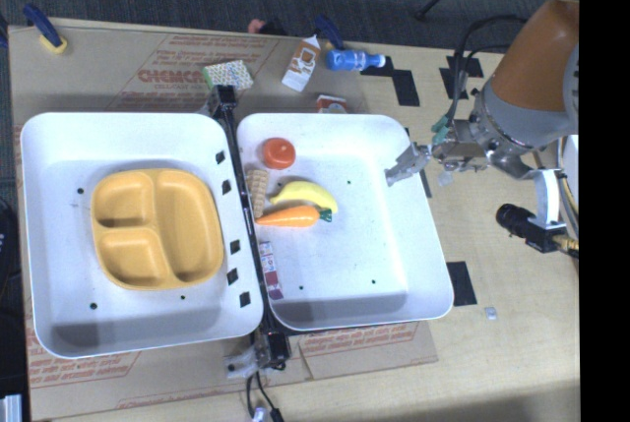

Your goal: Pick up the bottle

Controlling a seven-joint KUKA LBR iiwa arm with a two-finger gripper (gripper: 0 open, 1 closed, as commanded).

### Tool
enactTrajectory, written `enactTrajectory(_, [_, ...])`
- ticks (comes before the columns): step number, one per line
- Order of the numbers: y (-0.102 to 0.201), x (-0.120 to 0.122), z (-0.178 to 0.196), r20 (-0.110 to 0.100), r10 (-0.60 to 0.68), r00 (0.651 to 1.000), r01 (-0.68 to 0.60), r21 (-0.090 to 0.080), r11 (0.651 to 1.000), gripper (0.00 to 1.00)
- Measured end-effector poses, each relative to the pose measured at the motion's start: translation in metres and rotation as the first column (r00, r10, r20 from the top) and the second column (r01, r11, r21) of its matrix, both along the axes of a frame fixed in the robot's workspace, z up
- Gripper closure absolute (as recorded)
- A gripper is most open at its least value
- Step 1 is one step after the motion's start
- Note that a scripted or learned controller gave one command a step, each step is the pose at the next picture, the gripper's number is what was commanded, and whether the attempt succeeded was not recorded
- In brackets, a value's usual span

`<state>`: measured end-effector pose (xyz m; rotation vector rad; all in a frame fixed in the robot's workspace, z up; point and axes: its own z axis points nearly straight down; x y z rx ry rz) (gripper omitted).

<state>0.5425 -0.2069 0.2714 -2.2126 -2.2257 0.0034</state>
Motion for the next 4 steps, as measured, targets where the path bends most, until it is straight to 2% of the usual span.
enactTrajectory(1, [0.000,0.000,0.010,-0.002,0.005,1.000,-0.005,0.001,1.000,1.00])
enactTrajectory(2, [-0.004,-0.067,-0.096,0.000,0.190,0.982,-0.190,0.002,0.982,1.00])
enactTrajectory(3, [0.055,-0.066,-0.066,0.002,0.281,0.960,-0.281,0.000,0.960,1.00])
enactTrajectory(4, [0.083,-0.065,-0.055,0.002,-0.005,1.000,0.005,-0.001,1.000,1.00])
